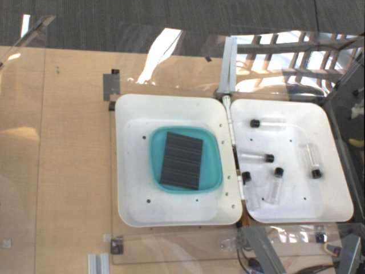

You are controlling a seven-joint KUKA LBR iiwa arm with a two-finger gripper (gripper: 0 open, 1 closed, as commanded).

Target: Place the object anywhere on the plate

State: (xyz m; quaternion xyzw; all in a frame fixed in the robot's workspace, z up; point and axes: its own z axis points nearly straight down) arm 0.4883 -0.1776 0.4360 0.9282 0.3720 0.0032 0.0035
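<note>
A dark ribbed rectangular block (182,161) lay flat on the teal square plate (212,176) at the left white bin's (131,204) centre. Five clear black-capped vials (274,186) lay scattered across the right white bin (331,204).

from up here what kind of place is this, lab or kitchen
Likely a robot test bench in a lab: two white bins fixed on a wooden bench, clear vials in one, a teal plate in the other.

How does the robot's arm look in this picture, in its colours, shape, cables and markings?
Little can be told. At the picture's right edge, beside the far corner of the right bin, a dark grey, blurred bulk with a paler grey patch is probably part of the arm. The edge cuts it off, so its shape is unclear, and I cannot make out a band, cables or markings on it.
</note>
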